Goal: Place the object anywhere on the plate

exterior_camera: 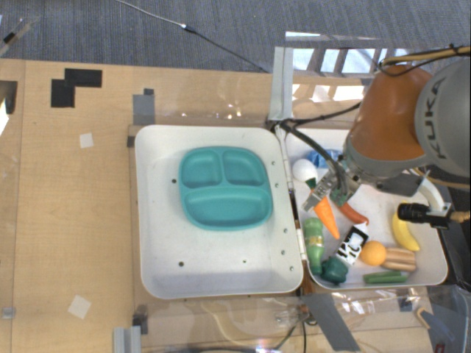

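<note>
— Plastic everywhere, is it? Start with the plate.

— Smooth teal plastic, the plate (224, 187): a rounded rectangle with three moulded compartments, two small ones at the far side and one long one at the near side. It lies flat in the left bin (158, 271), a shallow white tray with rounded corners and a few small dark holes in its floor.

— And the other tray?

— The right bin (434, 271) touches it along one wall and holds a heap of toy food. An orange carrot (327, 218), tapered and glossy, lies near the dividing wall. Just beside it runs a green, knobbly vegetable (314, 240), ending by a dark green lump (334, 271). A white egg (303, 170) sits farther back, a small blue piece (316, 157) beyond it.

— What else is in there?

— A round orange fruit (374, 253), a curved yellow banana (403, 232), a tan cylinder like a bread stick (401, 259), a flat green pod (384, 277), a red sliver (353, 213) and a black-and-white printed tag (353, 243).

— Where is the arm?

— Over the right bin. The grey arm (441, 116) with its matte orange band (386, 112) reaches in from the right, and the pincer (329, 190) hangs low just above the carrot's thick end. Whether its fingers are apart or together, I cannot tell; the wrist and cabling crowd them.

— And the surface underneath?

— A pale wood-grain counter (66, 219), with black angular marks (73, 85) near its far left corner and grey carpet (147, 13) beyond.
</note>
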Tool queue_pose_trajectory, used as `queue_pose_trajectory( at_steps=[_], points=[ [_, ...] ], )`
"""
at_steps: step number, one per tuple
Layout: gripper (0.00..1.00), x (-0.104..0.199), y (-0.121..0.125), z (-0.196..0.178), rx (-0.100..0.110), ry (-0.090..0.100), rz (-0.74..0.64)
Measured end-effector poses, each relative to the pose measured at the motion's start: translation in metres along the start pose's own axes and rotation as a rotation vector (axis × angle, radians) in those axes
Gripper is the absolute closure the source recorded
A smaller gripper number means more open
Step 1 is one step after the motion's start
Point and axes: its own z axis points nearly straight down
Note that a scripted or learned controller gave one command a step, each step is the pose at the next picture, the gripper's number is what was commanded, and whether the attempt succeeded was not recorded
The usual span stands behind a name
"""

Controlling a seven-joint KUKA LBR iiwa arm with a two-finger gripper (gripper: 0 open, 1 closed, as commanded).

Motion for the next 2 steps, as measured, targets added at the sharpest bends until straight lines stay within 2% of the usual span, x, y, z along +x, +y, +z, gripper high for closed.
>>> queue_pose_trajectory(
  at_steps=[1,2],
  points=[
    [1.00,0.050,0.041,0.001,-0.001,0.004,0.057],
    [1.00,0.071,0.100,-0.063,-0.006,0.001,0.040]
  ],
)
